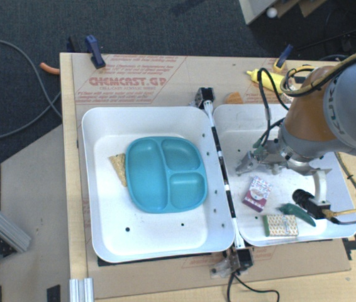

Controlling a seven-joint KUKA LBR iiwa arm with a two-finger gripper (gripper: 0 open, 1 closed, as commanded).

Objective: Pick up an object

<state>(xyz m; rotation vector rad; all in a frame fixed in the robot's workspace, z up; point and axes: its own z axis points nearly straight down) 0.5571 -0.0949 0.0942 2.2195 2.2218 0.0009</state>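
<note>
Gripper (pixel 253 161) at the end of the grey arm (pixel 348 106) sat over the middle of the right bin (pixel 241 124), its metal tip pointing toward the wall shared by the two bins. Whether it was open or closed could not be told from this slant, and nothing could be seen in its grasp. An orange band wrapped the arm just above the wrist.

Closest to the tool was a small pink-and-maroon packet (pixel 258 192), lying flat on the bin floor just toward the near edge from the gripper and seemingly apart from it. Further toward the near rim lay a flat patterned box (pixel 281 226), with a dark green piece (pixel 299 211) touching its upper right corner.

Across the divider, the left bin (pixel 102 168) held a teal plate (pixel 165 173) with three compartments, set near its centre. A tan wedge (pixel 117 164) poked out from under the plate's left edge.

Both bins rested on a brown bench (pixel 127 80) printed with red lettering. Blue clamps gripped its far edge, one at the left (pixel 94 51) and one at the right (pixel 283 56).
</note>
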